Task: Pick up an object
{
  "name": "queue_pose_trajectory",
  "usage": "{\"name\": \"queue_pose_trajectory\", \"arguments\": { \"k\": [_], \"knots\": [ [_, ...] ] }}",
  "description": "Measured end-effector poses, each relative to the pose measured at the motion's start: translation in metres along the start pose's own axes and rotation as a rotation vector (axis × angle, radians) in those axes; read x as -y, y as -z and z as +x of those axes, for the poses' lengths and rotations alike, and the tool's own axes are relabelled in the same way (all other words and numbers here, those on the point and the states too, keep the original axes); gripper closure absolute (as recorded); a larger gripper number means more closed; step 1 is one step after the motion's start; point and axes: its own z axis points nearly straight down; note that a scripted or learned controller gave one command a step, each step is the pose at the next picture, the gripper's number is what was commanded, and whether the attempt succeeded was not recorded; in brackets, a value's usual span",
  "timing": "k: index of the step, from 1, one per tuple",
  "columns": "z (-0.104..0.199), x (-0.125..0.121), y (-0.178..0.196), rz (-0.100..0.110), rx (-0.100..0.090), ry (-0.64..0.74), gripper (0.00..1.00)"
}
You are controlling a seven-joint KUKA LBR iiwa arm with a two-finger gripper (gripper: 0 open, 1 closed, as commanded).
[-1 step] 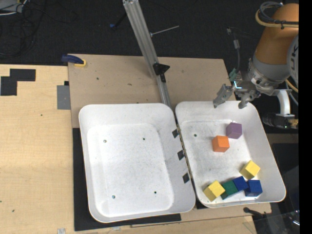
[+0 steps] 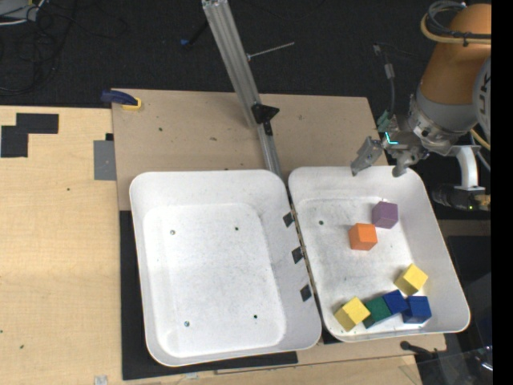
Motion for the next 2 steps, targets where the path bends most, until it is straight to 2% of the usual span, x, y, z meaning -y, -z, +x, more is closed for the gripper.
{"name": "queue_pose_trajectory", "arguments": {
  "k": [1, 2],
  "knots": [
    [0.007, 0.008, -0.051, 0.005, -0.001, -0.002, 0.0],
    [0.007, 0.002, -0.097, 0.005, -0.001, -0.002, 0.0]
  ]
}}
